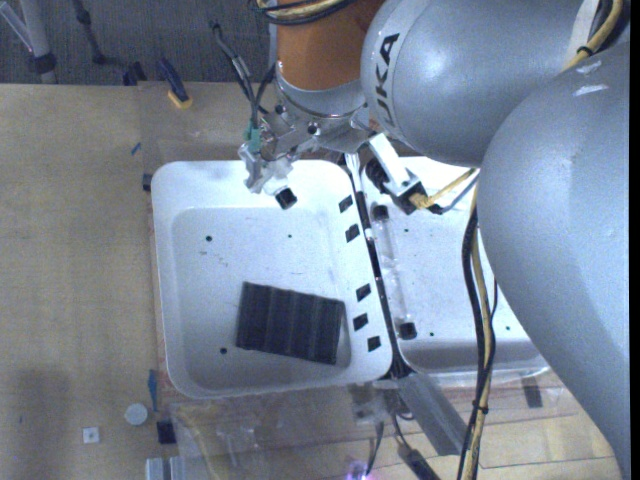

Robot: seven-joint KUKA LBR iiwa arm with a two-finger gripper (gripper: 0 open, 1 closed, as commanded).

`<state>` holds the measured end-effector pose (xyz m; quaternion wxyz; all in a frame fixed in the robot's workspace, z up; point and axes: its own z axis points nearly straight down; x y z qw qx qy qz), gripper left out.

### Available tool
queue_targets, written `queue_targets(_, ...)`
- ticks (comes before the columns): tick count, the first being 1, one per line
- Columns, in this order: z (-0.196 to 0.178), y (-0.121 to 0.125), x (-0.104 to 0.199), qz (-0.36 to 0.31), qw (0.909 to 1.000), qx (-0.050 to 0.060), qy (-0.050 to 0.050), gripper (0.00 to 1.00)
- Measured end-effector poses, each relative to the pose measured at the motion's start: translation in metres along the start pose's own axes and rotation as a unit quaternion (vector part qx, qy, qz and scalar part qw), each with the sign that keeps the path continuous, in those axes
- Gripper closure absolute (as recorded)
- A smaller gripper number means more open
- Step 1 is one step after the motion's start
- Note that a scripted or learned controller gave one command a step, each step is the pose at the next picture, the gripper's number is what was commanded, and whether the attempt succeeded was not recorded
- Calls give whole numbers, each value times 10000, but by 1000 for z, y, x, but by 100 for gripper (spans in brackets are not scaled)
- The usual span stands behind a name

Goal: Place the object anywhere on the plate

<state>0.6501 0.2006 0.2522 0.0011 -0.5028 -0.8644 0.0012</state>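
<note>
The gripper [270, 176] hung over the far edge of the left bin [165, 268], near that bin's back rim. From this slanted angle it could not be told whether it was spread or pressed together, and nothing could be seen gripped in it. A small dark piece [286, 198] sat just below it; whether that belonged to the gripper or was a separate thing was unclear.

Above the gripper rose the orange band [320, 18], and from there the grey arm [450, 58] swept across the top and right of the view, covering much of the right bin [450, 308]. A black cable [478, 268] hung down from the arm over that bin.

The dark ribbed slab [290, 324] lay flat on the floor of the left bin, toward its near side and well apart from the gripper. Small black squares [362, 293] ran along the wall between the two bins. The bins rested on a tan bench [70, 218].
</note>
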Motion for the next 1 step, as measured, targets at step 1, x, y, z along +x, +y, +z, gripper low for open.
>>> queue_targets(1,93,17,-2,1674,9859,6,1,100)
